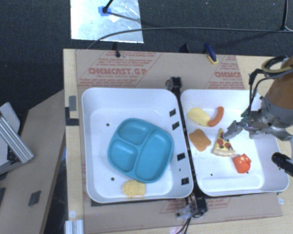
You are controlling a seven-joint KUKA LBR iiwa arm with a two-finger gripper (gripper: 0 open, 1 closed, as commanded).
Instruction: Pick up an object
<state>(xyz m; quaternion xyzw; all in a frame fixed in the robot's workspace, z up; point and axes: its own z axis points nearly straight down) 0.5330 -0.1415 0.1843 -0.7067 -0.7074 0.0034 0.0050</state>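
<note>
Gripper (229, 132) is low in the right bin (271, 184), tips just at the 1 o'clock corner of the pizza slice (223, 147), about touching it. You can't tell from this angle whether the jaws are spread or clenched; nothing visibly sits between them.

Pizza slice lies flat near the bin's centre. Around it: bread slice (200, 140) at 9 o'clock, just beside; sausage (215, 116) and yellow piece (198, 116) at 12; red strawberry-like toy (241, 163) at 4, near.

My read: light rigid toy plastic, thin and flat, probably slick. Hard to pinch from above; you'd want the jaws across the narrow width near the tip, or the crust edge. It may well skid on the bin floor.

Left bin (95, 101) holds the blue divided plate (140, 150) and corn (134, 188) at its 6.
</note>
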